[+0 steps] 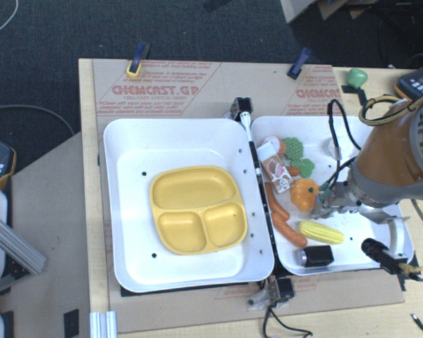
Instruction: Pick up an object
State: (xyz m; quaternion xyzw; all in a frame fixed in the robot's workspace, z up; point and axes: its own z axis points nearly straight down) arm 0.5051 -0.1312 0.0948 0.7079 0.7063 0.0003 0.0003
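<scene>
Camera view shows 2 white bins: the left bin (127, 210) bears a yellow divided tray (196, 208), the right bin (352, 258) a cluster of toy food. The arm (395, 153) reaches over the right bin, its gripper (331, 204) just beside an orange fruit (304, 194); whether it grips anything cannot be told. A corn cob (320, 232) lies just below.
</scene>
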